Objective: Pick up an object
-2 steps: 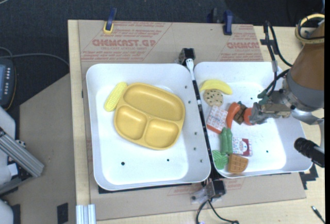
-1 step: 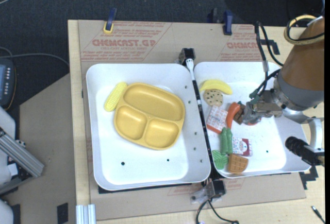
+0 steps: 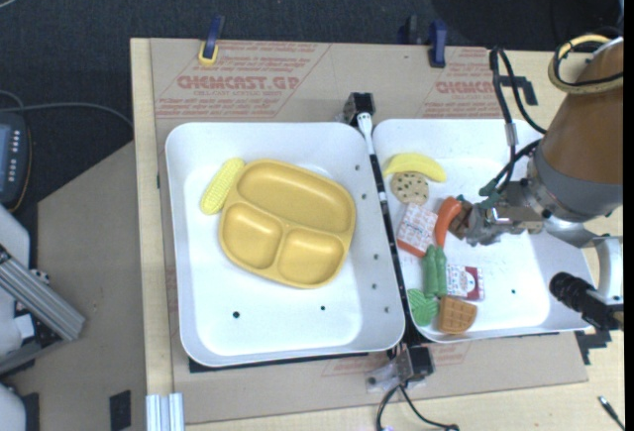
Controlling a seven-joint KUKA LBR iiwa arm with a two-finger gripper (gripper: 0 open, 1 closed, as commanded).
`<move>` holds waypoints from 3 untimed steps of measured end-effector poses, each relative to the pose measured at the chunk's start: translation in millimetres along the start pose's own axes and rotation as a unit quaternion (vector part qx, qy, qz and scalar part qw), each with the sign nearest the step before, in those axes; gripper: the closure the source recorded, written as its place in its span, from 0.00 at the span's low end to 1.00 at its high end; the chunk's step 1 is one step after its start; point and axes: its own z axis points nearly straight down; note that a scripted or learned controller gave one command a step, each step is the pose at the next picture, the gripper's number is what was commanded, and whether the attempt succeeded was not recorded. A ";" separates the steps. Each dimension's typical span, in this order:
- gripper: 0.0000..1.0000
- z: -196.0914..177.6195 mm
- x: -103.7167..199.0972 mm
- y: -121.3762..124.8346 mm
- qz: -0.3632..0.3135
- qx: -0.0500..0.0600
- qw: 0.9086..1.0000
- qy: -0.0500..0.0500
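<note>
The arm is reaching into the right bin (image 3: 530,305) and the gripper (image 3: 466,224) is hanging low over the cluster of toy food beside the divider between the bins. An orange-red piece (image 3: 449,211) is lying just beside the gripper, on the side nearer the divider, with a small packet (image 3: 415,228) and a green pea pod (image 3: 435,269) close by. Whether the gripper is open or closed I cannot tell, and nothing visibly sits in it. Judging from this, the approach step is in hand; the next move calls for settling squarely over one piece and closing on it.
</note>
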 end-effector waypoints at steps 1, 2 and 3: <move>1.00 3.9 -10.9 -2.2 0.001 0.000 1.000 -0.001; 1.00 17.4 -9.1 7.1 0.000 0.000 1.000 -0.001; 1.00 0.3 1.7 10.8 0.000 -0.003 1.000 -0.001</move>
